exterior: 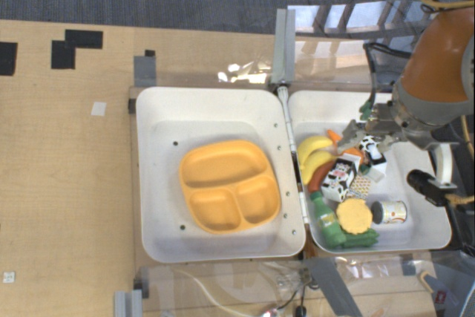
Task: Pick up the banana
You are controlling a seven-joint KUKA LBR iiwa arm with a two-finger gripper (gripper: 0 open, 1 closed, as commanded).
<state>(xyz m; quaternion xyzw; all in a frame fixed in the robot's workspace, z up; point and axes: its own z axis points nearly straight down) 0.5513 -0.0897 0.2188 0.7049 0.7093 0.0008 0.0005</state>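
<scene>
We see the gripper (pixel 361 136) low over the right bin (pixel 424 232), at the end of the grey arm (pixel 438 78) with its orange band, which enters from the right. Its tip sits among the clutter, and we cannot tell whether it is released or clenched, nor whether it grasps anything. Just left of the gripper we find the banana (pixel 313 152), yellow, lying against the left wall of the right bin, apart from the gripper tip. Below the gripper we note a black-and-white patterned carton (pixel 339 180), with a red-orange item (pixel 319 174) beside it. Farther toward the near edge we see a round yellow object (pixel 354 216) resting on green items (pixel 334 228), and a small can (pixel 391 212) on its side to their right. In the left bin (pixel 159 234) we observe a yellow three-compartment tray (pixel 226 185).
</scene>
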